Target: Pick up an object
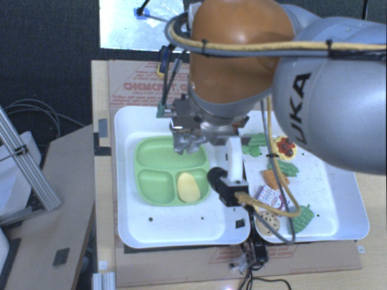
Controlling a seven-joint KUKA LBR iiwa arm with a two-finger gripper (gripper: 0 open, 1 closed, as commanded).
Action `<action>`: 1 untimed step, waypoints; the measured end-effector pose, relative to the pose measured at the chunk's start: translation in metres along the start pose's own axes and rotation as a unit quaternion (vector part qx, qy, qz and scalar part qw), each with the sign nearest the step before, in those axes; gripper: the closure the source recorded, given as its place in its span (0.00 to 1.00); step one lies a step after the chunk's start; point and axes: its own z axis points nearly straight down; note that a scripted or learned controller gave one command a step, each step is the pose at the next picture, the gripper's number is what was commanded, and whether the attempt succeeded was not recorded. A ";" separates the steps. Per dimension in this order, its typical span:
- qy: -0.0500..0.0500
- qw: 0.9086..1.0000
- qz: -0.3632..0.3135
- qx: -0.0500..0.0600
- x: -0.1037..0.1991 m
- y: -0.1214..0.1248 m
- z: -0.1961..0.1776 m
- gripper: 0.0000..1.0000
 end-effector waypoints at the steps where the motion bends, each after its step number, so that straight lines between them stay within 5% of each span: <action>1: -0.001 1.000 0.009 -0.002 -0.097 -0.013 0.137 1.00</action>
